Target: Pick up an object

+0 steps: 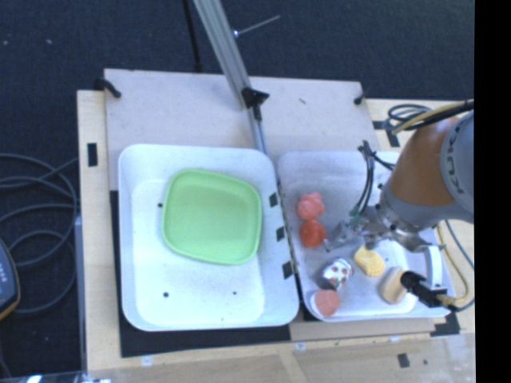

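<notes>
Dark carpet-like floor (48, 30) all round, w/ black cables (32, 206) looped at far left. Pale wood counter (96, 309) carries a lighter board (184, 102) at the back and two shallow white bins side by side. A grey metal pole (219, 34) slants down from top centre to a black clamp at the seam between the bins.

Left bin (144, 294): a green square plate (212, 216) w/ rounded corners lies flat, slightly toward the back.

Right bin (319, 174): small objs clustered in the front half. Two reddish lumps, one (310, 206) just behind the other (312, 233), near the left wall. A white-and-red rounded piece (337, 273) sits in front of them; a pink disc-like piece (326, 301) at the front left corner. Yellow chunk (368, 260), roughly blocky, long axis running left-back to right-front. Tan oval piece (391, 285) just right of it, long axis running front to back.

Arm's orange band (419, 170) fills the right side; the hand (363, 231) hangs over the bin just behind the yellow chunk. Can't tell if it's released or clenched; nothing visibly gripped.
</notes>
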Available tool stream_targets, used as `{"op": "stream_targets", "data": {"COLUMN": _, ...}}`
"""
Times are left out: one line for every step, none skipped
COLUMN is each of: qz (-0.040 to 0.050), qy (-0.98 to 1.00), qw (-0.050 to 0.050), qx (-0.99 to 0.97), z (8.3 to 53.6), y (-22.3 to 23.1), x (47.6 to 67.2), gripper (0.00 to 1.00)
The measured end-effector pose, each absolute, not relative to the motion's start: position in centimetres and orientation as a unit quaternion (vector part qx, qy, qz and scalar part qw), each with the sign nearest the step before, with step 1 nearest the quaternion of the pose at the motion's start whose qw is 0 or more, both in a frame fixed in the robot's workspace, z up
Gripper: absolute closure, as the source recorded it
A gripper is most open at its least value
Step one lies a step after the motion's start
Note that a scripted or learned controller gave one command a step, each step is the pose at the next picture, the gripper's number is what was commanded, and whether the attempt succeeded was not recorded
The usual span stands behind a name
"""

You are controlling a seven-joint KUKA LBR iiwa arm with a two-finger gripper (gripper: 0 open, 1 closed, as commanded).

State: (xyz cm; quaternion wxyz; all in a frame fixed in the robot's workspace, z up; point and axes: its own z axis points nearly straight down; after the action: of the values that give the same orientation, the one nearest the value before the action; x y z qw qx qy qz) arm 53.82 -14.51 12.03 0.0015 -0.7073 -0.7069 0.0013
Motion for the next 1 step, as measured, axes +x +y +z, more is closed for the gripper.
{"op": "stream_targets", "data": {"qz": -0.0009, "qy": -0.706, "qw": 0.000, "qx": -0.708, "z": 13.33, "y": -14.56, "x": 53.96, "gripper": 1.00}}
